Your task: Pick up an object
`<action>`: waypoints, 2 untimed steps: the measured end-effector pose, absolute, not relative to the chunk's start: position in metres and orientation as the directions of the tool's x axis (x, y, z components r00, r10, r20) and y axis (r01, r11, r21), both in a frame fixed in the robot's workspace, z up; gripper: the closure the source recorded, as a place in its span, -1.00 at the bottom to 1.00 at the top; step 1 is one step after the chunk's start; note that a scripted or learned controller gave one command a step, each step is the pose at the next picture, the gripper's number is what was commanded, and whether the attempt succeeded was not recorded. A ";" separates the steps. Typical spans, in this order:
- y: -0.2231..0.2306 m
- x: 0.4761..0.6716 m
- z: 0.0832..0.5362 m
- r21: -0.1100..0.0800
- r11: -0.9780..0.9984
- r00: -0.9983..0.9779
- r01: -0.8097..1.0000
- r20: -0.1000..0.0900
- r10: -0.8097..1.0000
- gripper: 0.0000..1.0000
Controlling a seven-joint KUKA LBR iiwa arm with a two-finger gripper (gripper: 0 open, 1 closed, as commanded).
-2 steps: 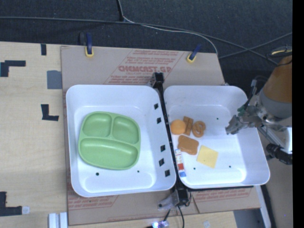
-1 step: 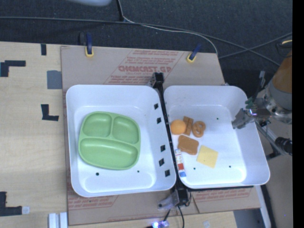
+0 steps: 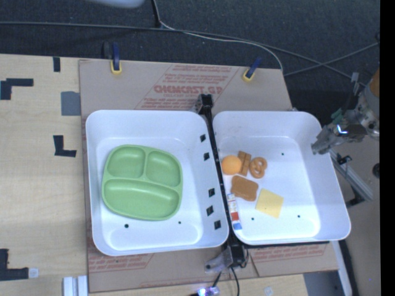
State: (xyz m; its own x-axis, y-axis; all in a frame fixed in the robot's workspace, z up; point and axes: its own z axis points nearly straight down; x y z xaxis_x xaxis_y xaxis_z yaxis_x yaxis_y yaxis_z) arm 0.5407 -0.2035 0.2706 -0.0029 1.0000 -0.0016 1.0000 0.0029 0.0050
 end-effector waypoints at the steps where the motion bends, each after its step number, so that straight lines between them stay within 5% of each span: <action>1: -0.151 0.563 0.271 0.000 0.006 -0.006 1.000 0.001 1.000 1.00; 2: -0.104 0.574 0.252 -0.003 0.005 -0.005 1.000 0.001 1.000 1.00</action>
State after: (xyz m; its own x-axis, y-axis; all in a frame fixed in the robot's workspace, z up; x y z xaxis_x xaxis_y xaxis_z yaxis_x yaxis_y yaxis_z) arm 0.5736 -0.1041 0.2524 -0.0054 1.0000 0.0006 1.0000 0.0054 -0.0028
